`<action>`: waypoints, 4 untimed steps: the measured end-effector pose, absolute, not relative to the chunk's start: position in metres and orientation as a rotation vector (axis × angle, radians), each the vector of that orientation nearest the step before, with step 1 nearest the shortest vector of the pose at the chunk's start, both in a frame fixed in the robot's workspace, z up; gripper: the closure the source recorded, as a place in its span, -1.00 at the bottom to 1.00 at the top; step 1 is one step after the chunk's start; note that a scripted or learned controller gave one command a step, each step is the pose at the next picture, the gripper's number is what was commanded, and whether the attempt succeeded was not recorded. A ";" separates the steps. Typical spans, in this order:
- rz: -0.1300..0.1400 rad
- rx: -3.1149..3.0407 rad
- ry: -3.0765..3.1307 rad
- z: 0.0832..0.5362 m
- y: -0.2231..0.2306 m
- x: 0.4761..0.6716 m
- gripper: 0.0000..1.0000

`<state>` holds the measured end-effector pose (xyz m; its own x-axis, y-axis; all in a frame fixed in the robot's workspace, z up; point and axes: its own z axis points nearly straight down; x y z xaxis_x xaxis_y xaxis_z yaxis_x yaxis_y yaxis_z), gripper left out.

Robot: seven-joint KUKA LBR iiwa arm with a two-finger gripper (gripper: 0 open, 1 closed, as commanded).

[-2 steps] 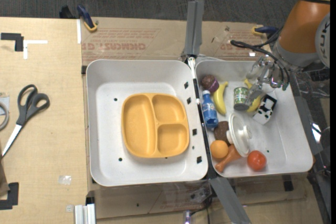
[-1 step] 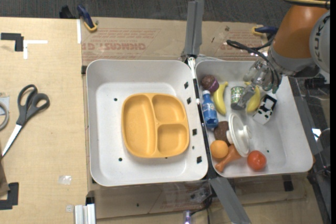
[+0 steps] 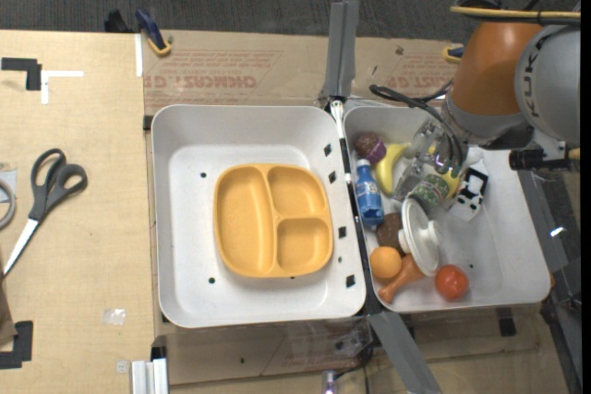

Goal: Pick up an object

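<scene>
Camera view shows the gripper [image 3: 432, 163] low in the right bin [image 3: 517, 291], over a green can [image 3: 432, 190] near a yellow banana [image 3: 395, 163] and a blue bottle [image 3: 368, 194], but I cannot tell its state, while a yellow divided plate [image 3: 273, 220] lies in the left bin [image 3: 175, 198].

Smooth matt yellow plastic tray [image 3: 273, 220] in a glossy white plastic bin [image 3: 175, 226]; pale wooden bench [image 3: 74, 291]; metal-bladed scissors [image 3: 42, 194].

bench [image 3: 83, 291] | two white bins [image 3: 175, 226] | scissors [image 3: 42, 194] | cardboard sheet [image 3: 231, 69]
</scene>
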<state>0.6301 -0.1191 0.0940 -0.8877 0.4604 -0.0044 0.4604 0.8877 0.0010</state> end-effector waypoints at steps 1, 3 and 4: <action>-0.001 0.686 3.061 0.094 -0.167 0.607 -1.00; 0.000 0.819 3.027 0.093 -0.105 0.640 -1.00; -0.001 0.924 2.999 0.093 -0.150 0.575 -1.00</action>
